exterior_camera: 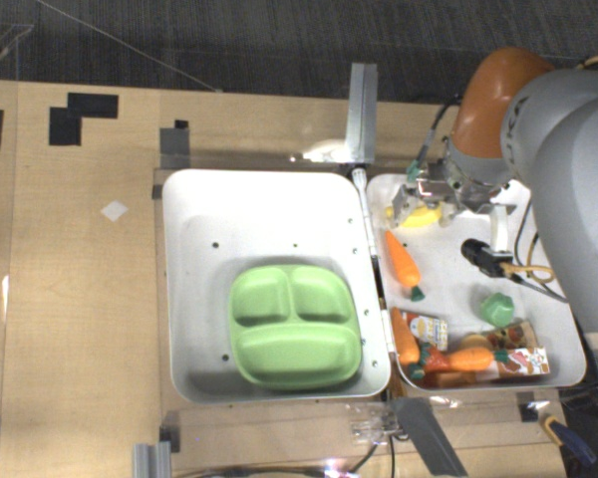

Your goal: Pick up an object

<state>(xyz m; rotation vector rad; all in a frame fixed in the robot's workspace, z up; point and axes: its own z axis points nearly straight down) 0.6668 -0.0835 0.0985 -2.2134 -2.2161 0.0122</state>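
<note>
**A:** Camera view, field note: 2 white bins side by side. Left bin (194,267) carries 1 green divided plate (294,325). Right bin (568,361) carries the clutter. Arm reaches in from the right, gripper (424,199) low over the right bin's far corner.

**B:** Target?

**A:** Most likely the yellow object (419,218), directly under the gripper, near the far-left corner. Contact or a small gap, can't tell. Other candidates: 1 orange carrot (402,259) just beside the left wall, 1 green piece (497,309) mid-bin, and a heap of packets and orange pieces (468,357) along the near edge.

**B:** Fingers?

**A:** Can't tell; wrist and cabling hide them. Nothing seen held.

**B:** Doing it well, then?

**A:** My judgement: centre over the yellow object before closing, since it sits close to 2 walls and a fingertip could catch the rim or shove it into the corner. Descend straight, close only once the object sits between the pads, lift vertically. The black cable (488,259) lies well apart, so snag risk looks low.
</note>
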